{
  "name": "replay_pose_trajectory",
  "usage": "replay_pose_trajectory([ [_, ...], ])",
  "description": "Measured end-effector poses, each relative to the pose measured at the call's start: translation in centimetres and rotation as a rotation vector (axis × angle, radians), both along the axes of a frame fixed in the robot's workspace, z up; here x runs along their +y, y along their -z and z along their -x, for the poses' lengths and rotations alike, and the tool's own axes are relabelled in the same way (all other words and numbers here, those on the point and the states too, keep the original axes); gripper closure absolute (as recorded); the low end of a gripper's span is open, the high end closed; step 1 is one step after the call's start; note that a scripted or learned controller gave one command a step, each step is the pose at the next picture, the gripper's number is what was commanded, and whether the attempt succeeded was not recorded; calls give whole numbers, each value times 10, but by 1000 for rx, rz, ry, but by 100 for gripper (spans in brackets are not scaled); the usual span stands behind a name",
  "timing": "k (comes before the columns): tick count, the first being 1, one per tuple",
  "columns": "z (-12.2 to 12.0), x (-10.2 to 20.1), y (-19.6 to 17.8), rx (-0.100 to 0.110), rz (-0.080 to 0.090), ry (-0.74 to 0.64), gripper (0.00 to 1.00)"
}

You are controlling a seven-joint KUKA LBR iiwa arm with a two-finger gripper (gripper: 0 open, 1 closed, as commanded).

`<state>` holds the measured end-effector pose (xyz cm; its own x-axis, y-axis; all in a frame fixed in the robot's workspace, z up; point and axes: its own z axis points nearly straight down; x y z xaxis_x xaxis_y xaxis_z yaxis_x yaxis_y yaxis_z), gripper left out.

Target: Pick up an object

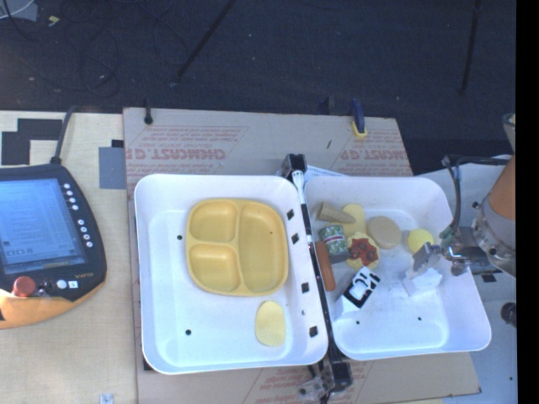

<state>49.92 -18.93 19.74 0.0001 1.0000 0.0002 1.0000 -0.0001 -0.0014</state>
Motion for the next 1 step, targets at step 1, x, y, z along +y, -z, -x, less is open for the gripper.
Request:
replay_pose_trajectory([
  [1,-38,43,77,0,0,1,0],
])
